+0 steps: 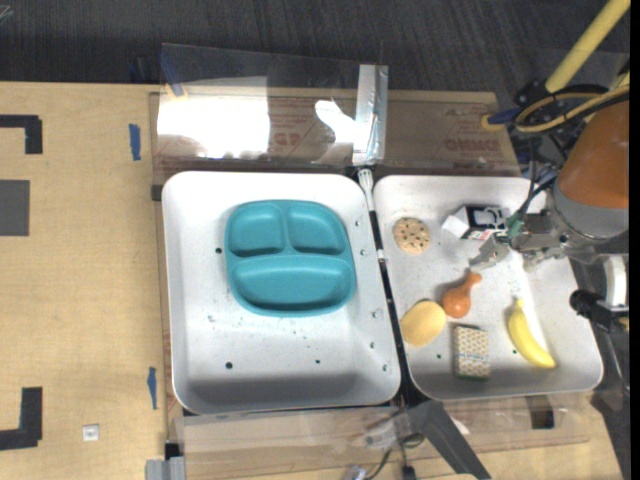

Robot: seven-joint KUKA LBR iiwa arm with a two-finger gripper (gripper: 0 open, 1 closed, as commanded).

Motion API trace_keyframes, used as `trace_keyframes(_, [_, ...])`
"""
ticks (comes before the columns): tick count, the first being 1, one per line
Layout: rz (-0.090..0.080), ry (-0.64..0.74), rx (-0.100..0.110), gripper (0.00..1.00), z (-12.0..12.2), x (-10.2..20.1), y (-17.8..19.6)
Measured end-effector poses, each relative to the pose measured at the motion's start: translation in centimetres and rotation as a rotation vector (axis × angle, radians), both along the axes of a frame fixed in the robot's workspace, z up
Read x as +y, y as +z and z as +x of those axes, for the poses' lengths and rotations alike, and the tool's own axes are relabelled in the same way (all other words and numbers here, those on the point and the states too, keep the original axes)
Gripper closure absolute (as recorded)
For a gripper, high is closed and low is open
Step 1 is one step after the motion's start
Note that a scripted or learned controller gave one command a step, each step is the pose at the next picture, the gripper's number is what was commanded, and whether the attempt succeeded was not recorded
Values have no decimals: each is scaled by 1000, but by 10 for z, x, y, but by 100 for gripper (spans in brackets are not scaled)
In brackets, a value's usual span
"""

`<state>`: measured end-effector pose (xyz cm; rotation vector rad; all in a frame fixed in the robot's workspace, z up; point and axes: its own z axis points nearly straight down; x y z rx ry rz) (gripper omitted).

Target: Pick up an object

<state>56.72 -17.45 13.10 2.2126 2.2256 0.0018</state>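
We count one teal tray (290,256) in the left bin (190,298), five items right — cookie (411,234), pear (460,295), lemon (424,322), banana (527,335), sponge (471,351) — gripper (492,248) jaw state unreadable

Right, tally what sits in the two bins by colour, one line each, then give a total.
Teal: 1, the divided tray in the left bin
Yellow: 2, the banana and the lemon
Orange: 1, the small gourd
Tan: 2, the round cookie and the speckled block
White: 1, the packet
Total: 7
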Motion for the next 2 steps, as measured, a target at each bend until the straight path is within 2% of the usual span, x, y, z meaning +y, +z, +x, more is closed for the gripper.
trace_keyframes(1, [-1, 279, -3, 0, -34, 52, -43])
trace_keyframes(2, [-3, 278, -10, 100, -32, 52, -32])
